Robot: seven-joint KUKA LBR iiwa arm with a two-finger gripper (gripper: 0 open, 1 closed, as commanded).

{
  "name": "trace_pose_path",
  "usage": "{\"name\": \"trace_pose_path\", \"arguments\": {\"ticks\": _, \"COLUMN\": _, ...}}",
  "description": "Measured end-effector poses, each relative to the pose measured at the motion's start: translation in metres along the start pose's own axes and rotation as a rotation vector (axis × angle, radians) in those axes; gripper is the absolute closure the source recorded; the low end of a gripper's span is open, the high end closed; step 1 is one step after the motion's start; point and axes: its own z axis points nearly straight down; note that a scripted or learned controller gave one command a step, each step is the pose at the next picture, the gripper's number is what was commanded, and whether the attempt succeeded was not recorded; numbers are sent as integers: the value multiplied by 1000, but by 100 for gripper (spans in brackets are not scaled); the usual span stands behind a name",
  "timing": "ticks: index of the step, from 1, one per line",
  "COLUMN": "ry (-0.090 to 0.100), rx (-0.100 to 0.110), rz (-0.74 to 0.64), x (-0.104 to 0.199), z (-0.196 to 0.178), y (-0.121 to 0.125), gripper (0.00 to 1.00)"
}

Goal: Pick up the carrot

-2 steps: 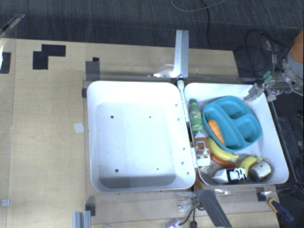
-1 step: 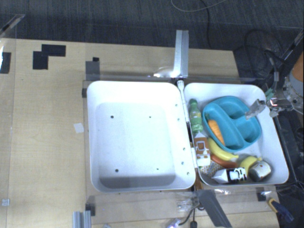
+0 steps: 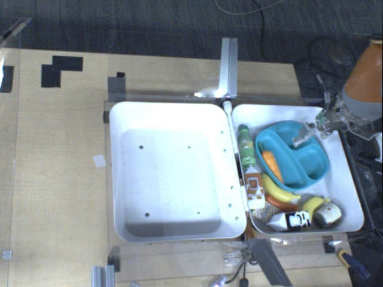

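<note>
Carrot, smooth orange taper, lies in curved blue dish; end effector grip state unclear.

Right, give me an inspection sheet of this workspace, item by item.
Surface: wooden bench bearing two white bins; left bin, right bin.
Job's things: carrot lies in the blue dish, right bin.
Clutter: green bottle, banana, small carton, grey round item, all in the right bin.
Grippers: gripper over the blue dish's far rim, apart from the carrot.
Cables: thin cable on the dark floor.
Surroundings: black markers on the bench.
</note>
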Motion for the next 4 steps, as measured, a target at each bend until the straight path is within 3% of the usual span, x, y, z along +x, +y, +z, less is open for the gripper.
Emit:
{"name": "trace_pose_path", "arguments": {"ticks": 1, "ry": -1, "rx": -1, "rz": -50, "x": 11, "z": -73, "y": -53, "gripper": 0}}
{"name": "trace_pose_path", "arguments": {"ticks": 2, "ry": 0, "rx": 0, "rz": -86, "x": -2, "z": -25, "y": 6, "gripper": 0}}
{"name": "trace_pose_path", "arguments": {"ticks": 3, "ry": -5, "rx": -8, "rz": -90, "x": -2, "z": -38, "y": 9, "gripper": 100}}
{"name": "trace_pose_path", "arguments": {"ticks": 4, "ry": -5, "rx": -8, "rz": -90, "x": -2, "z": -38, "y": 9, "gripper": 0}}
